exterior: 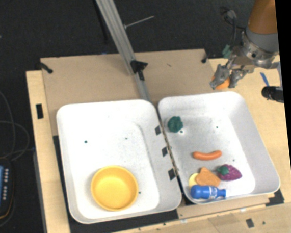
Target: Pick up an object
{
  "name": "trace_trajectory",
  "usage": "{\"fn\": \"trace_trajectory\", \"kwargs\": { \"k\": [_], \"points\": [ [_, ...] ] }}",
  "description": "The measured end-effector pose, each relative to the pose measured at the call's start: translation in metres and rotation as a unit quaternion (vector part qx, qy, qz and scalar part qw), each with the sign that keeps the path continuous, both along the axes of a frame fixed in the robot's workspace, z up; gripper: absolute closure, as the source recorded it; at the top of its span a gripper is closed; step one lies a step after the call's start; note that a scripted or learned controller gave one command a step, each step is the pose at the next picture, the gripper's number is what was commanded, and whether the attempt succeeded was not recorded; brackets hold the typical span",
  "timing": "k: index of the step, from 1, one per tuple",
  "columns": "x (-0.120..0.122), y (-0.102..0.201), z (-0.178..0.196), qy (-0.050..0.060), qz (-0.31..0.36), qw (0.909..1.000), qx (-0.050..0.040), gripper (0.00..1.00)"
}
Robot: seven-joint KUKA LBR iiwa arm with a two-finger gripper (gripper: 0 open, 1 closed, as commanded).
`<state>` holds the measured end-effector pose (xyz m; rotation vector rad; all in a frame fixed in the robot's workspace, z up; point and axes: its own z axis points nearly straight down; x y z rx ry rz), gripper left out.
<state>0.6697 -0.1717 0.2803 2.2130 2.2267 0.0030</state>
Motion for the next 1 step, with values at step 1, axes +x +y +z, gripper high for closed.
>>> {"fn": "trace_trajectory", "kwargs": {
  "k": [1],
  "points": [
    [0.0054, 0.0488, 0.0029, 0.001, -0.001, 1.0000, 0.0005, 1.00]
  ]
}}
